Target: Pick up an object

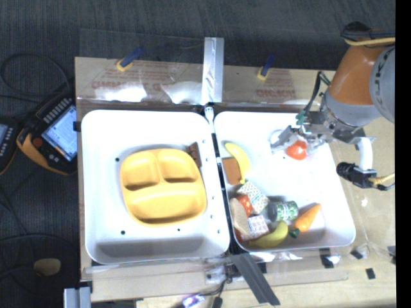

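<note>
Tomato (296, 150) is seen just beneath the pincer (299, 135), in the right bin (334, 191); whether it is pinched cannot be told. A slow, straight lift is advised, well away from the food pile (270, 218) below.

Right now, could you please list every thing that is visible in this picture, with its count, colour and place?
bins: 2, white, side by side on the bench
tray: 1, yellow, three compartments, in the left bin
tomato: 1, red, upper part of the right bin, at the gripper
bananas: 2, yellow, one near the right bin's upper left, one at its lower edge
carrot: 1, orange, lower right of the right bin
can: 1, green and dark, beside the carrot
small boxes: 2, patterned, in the lower pile
handheld controller: 1, orange and black, left of the bench
clamps: 2, blue and yellow, on the far board
arm: 1, grey with orange band, from the right
gripper: 1, over the tomato
</note>
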### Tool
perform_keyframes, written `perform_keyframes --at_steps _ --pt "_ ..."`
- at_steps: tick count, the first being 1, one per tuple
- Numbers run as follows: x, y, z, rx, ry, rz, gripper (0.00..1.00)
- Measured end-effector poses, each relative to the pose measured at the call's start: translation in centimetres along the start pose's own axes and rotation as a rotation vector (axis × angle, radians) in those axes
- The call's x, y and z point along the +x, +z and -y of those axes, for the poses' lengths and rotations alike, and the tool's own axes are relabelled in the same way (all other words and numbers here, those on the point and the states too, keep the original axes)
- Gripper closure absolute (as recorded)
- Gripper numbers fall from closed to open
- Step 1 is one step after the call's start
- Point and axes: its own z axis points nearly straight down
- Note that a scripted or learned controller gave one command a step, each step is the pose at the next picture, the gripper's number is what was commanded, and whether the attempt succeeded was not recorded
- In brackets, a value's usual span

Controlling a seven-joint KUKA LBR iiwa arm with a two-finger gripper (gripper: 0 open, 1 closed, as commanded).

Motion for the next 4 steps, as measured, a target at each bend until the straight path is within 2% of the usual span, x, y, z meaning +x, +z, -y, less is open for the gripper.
perform_keyframes --at_steps 1,2,3,4 --pt "-5.1 1.9 -1.0 -0.001 -0.109 0.005 0.00" --pt "-5.5 9.1 -4.5 -0.007 0.025 -0.006 0.00" --pt "-5.2 9.6 -1.7 -0.019 -0.012 -0.001 0.00" --pt "-5.4 8.7 -1.6 -0.019 -0.010 0.001 1.00"
